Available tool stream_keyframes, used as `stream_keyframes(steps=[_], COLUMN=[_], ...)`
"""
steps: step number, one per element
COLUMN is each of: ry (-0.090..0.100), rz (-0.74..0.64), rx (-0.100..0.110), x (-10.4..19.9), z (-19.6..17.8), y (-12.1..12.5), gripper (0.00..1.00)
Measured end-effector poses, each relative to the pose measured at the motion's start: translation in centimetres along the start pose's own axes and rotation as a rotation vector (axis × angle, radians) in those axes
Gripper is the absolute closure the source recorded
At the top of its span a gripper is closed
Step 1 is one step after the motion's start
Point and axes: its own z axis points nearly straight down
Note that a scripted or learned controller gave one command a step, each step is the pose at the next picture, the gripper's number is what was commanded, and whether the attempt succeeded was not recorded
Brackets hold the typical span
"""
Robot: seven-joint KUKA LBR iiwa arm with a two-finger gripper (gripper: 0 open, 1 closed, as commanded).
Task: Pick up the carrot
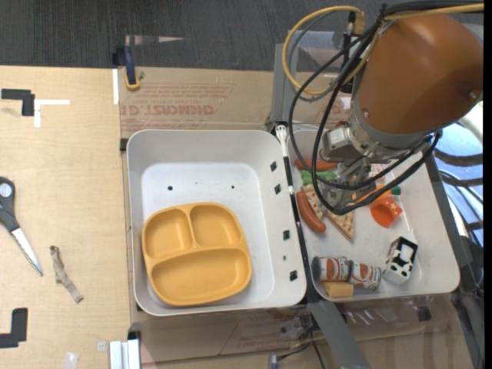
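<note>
The carrot, a short orange piece with a small green top, lies in the right bin toward its right side. My gripper hangs over the upper middle of that bin, under the arm's big orange band and a tangle of black cables. It is to the left of the carrot and slightly farther back, a short gap away. The arm and cables hide the bin floor right below the gripper.
In the right bin lie a hot dog, a pizza slice, a can on its side, a cheese wedge, a black-and-white cow toy. The left bin holds a yellow divided plate. Scissors lie on the bench.
</note>
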Motion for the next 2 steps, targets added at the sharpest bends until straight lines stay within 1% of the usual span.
stream_keyframes(steps=[1, 2], ry=[-0.001, -0.003], rz=[-0.499, -0.959], rx=[-0.004, -0.004], x=[6.7, 5.6], z=[-0.9, 1.3], y=[4.6, 4.8], gripper=[1.0, 1.0])
